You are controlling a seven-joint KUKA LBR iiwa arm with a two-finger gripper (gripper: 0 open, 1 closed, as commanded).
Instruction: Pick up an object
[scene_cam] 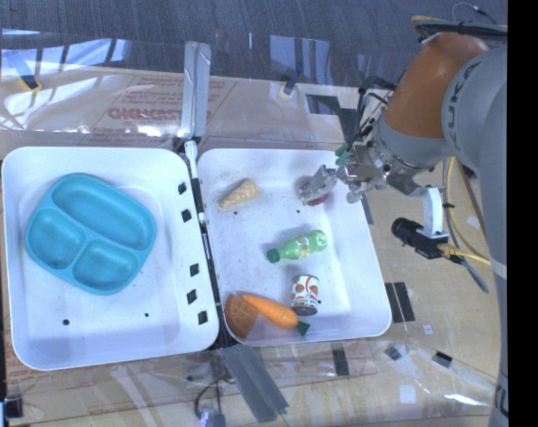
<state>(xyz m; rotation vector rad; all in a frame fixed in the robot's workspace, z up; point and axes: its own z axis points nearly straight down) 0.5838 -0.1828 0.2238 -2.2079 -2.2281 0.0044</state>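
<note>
The left bin (20,327) sits far from the tool, on the other side of the bench (411,327). A blue plate (91,232) w/ three sections lies in it, flat, near the bin's middle.

The right bin (251,163) is the one the tool is in. A small cone (239,193), tan, lies to the left of the tool, a bit apart from it, tip pointing to the upper right. A green bottle (298,246) lies on its side below the tool, near but not touching. Under that stands a little can (305,294) w/ red & white marks; the label is too small to read. Farthest below the tool, at the bin's near edge, a carrot (273,310) lies on top of a brown wedge thing (239,317). The carrot hides part of the wedge, so it's hard to tell what the wedge is.

The tool (319,186) is at the upper right part of the right bin, low over the floor. It's grey & blurry, w/ a dark reddish spot under it. Can't tell if it is open or closed, or if that spot is a thing at all.

The arm (446,87) comes in from the right; its upper part is cut off by the edge.
</note>
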